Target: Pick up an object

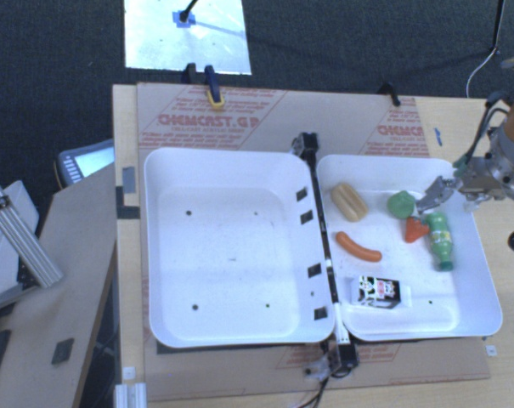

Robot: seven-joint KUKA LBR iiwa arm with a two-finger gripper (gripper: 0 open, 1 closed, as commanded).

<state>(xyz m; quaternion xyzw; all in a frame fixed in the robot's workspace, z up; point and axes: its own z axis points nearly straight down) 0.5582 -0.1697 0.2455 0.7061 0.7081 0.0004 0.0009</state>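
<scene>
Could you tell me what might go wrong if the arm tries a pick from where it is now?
1. The gripper sits over a tight cluster: the green round item, the red piece and the green bottle lie close together, so it could knock or catch the wrong one.
2. The bottle lies near the right bin's wall, which may block a finger.
3. The round item may roll away.

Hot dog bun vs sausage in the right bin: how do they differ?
Colour: the hot dog bun is tan with pale stripes; the sausage is orange-red.
Shape: the bun is short and fat; the sausage is thin and slightly curved.
Place: the bun lies nearer the bin's far edge, the sausage nearer the middle.
Both lie flat in the right bin, apart, untouched by the gripper.
</scene>
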